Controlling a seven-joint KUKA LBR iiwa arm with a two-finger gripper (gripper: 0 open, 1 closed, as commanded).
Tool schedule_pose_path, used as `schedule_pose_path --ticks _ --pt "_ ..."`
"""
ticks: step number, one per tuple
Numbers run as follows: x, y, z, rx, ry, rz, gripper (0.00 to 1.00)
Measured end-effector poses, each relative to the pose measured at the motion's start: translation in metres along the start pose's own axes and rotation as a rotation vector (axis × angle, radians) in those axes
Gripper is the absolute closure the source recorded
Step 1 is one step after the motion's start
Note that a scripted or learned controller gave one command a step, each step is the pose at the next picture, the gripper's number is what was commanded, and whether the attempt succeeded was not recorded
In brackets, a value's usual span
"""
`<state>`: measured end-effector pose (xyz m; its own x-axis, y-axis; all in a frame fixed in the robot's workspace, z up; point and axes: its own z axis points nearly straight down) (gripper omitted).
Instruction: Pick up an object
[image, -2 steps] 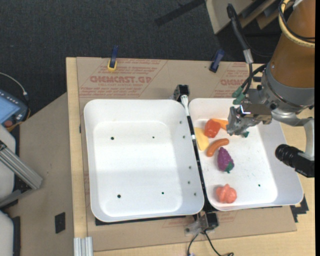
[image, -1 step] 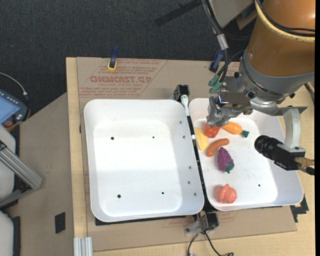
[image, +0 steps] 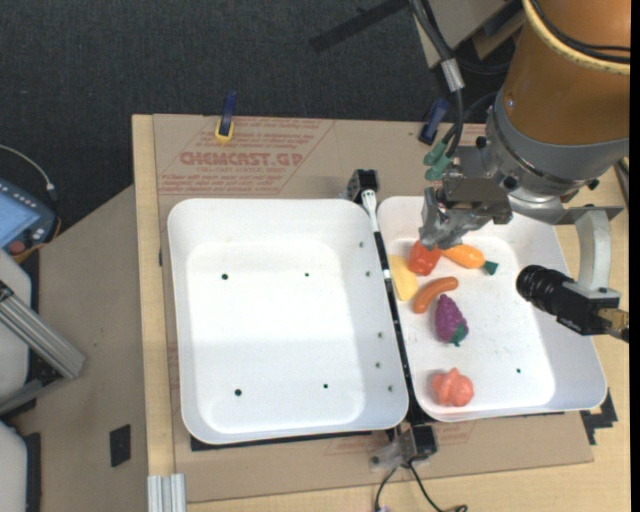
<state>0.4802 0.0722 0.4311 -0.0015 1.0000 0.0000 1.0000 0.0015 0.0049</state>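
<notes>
Two white bins sit side by side on the bench (image: 150, 300). Over the right bin (image: 560, 385), near its far left corner, the gripper (image: 440, 238) hangs just above a red toy (image: 423, 260), the orange carrot (image: 466, 257) just beside it; whether it grips anything, I cannot tell.

Cardboard-topped bench (image: 250, 150) bears two white bins (image: 270, 320) (image: 520, 380) side by side, seemingly touching.

Tool (image: 436, 240) over red toy (image: 423, 260), right bin (image: 570, 380)
</notes>
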Motion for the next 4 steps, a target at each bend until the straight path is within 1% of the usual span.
schedule_pose_path --ticks 1,2,3,4 --pt "0.017 -0.001 -0.015 0.001 0.000 -0.001 1.00" --pt "0.037 0.000 -0.064 -0.002 0.002 -0.002 1.00" --pt "0.045 0.043 -0.041 0.006 -0.001 0.003 1.00" --pt "0.064 0.005 0.014 0.014 -0.001 -0.002 1.00"
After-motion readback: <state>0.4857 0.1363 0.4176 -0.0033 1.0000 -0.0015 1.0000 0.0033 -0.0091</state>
